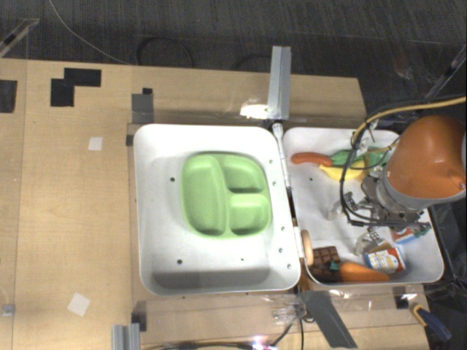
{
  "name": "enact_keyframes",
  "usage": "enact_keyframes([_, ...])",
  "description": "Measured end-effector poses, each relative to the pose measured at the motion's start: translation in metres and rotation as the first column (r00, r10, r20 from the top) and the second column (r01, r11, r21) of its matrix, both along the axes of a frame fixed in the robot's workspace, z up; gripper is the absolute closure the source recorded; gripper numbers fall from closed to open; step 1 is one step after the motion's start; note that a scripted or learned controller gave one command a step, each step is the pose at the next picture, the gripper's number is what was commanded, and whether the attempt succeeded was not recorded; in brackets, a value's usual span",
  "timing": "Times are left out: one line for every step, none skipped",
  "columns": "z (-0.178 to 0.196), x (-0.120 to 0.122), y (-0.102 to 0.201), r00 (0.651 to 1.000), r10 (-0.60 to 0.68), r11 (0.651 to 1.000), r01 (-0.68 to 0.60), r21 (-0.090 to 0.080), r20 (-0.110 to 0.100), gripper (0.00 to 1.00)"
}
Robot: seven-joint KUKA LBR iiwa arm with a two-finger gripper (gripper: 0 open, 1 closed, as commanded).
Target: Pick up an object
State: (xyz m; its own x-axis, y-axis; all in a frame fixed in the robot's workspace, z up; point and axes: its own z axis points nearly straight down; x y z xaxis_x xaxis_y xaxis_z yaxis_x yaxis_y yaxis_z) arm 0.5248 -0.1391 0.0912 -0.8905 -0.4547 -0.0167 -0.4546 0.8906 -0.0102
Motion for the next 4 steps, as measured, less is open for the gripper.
enact_keyframes([0.001,-0.010,0.041,0.992,-0.127,0.992,0.127,0.000,0.005,0.00])
enact_keyframes([0.000,0.027,0.025,0.996,0.087,0.996,-0.087,0.000,-0.003,0.00])
enact_keyframes([-0.003,0.107,0.017,0.999,0.034,0.999,-0.034,0.002,-0.006,0.00])
enact_keyframes([0.014,0.112,0.018,0.999,0.033,0.999,-0.033,0.002,0.011,1.00])
